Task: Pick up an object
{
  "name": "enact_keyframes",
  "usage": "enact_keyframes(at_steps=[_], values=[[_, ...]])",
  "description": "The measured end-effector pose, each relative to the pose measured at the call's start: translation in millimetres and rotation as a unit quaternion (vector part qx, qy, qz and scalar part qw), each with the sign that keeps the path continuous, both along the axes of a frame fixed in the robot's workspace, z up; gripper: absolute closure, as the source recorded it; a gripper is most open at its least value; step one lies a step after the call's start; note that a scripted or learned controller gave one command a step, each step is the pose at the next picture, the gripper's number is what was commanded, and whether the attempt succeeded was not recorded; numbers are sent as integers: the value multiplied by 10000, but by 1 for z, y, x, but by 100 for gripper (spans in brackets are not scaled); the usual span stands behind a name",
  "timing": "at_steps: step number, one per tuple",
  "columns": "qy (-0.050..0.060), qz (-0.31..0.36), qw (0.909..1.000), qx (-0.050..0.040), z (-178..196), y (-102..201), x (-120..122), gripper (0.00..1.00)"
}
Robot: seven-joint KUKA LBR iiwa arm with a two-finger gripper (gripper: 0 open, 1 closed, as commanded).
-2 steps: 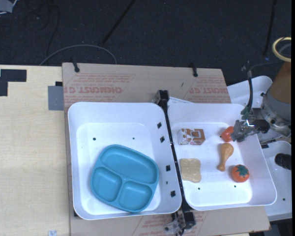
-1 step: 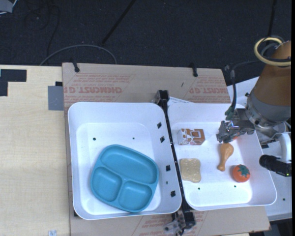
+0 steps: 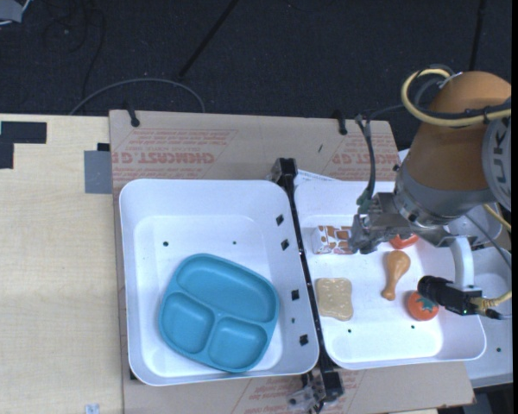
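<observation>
A KUKA arm works over two white bins on a bench, seen from above at a slant. Nearest the camera, the left bin (image 3: 138, 231) holds a blue divided plate (image 3: 217, 312), well to the left of the gripper (image 3: 365, 238) and below it in view. In the right bin (image 3: 466, 343), a flat tan slice of toy bread (image 3: 334, 298) lies just below and slightly left of the gripper, apart from it. A toy chicken drumstick (image 3: 395, 273) rests just to the gripper's lower right, and a red toy tomato (image 3: 423, 305) sits beyond that, near a black fitting (image 3: 445, 295) on the arm's cabling. The gripper itself hangs low over the right bin's upper middle, touching or just above a small brown-and-white patterned packet (image 3: 331, 238) at its left side; whether the fingers are spread or pressed together cannot be told, and nothing is seen between them. Behind it rises the grey wrist and the orange band (image 3: 457, 136), looped by a yellow cable (image 3: 419, 89). Farther back lies printed cardboard (image 3: 207, 145) under the bins, then dark floor.
</observation>
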State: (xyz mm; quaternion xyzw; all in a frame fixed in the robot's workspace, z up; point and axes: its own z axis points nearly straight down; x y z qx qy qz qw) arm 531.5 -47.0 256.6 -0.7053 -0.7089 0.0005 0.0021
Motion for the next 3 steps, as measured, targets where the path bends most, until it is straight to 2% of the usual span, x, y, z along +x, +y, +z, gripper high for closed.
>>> enact_keyframes(at_steps=[2,3], values=[[14,-2,10000,-1,-34,106,-8,100],[3,-2,10000,-6,-25,150,-8,100]])
